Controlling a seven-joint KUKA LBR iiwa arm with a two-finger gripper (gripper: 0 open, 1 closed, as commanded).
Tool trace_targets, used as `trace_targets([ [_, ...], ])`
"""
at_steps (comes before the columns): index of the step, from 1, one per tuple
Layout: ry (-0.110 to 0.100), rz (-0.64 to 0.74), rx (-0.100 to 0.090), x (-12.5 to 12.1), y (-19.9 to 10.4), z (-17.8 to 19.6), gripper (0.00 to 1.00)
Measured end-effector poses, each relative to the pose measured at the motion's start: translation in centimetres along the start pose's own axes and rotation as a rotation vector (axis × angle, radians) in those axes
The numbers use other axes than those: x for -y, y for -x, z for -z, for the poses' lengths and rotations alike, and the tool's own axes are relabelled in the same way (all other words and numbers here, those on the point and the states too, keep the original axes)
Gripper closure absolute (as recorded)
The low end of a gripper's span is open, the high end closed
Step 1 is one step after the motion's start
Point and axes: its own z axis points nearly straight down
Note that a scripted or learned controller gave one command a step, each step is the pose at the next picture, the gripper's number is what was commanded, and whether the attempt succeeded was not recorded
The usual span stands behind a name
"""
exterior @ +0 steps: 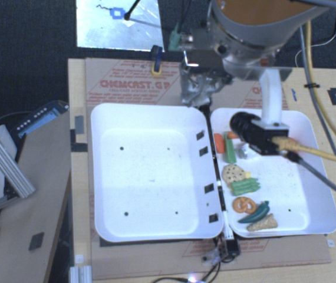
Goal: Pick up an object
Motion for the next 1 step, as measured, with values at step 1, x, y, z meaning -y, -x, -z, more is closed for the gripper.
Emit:
trace_targets([
  [1,-0.003,-0.004,0.005,-11.44,4.12,-0.42,1.00],
])
